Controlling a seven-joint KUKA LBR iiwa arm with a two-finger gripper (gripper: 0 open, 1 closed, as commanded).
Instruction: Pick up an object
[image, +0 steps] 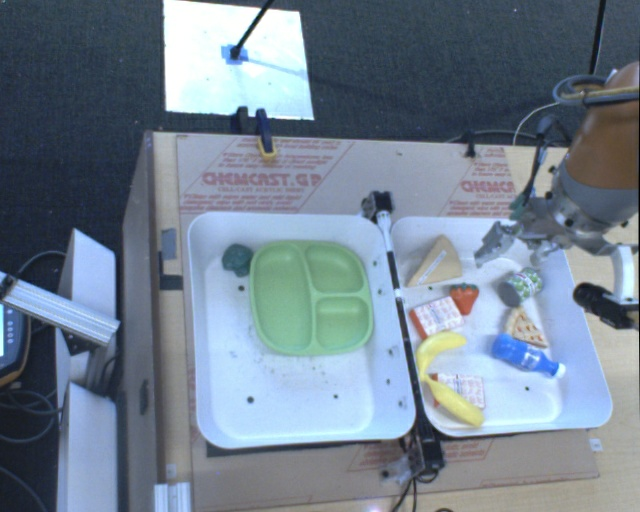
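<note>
Here the gripper (513, 243) stood wide open beside a small grey-green can (522, 286); closing could knock it away.

- We see the right bin (590, 400) crowded: banana (447, 375), blue bottle (526, 356), pizza slice (525, 327), strawberry (464, 297), cheese wedge (436, 262) close together.
- Left bin (215, 400): open floor in front of the green divided plate (310, 297).
- Small dark green object (237, 259) touches that plate's far-left corner.

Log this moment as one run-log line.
gripper: open, over right bin top | held: nothing | nearest: cheese wedge, grey can | left bin: green tray
</note>
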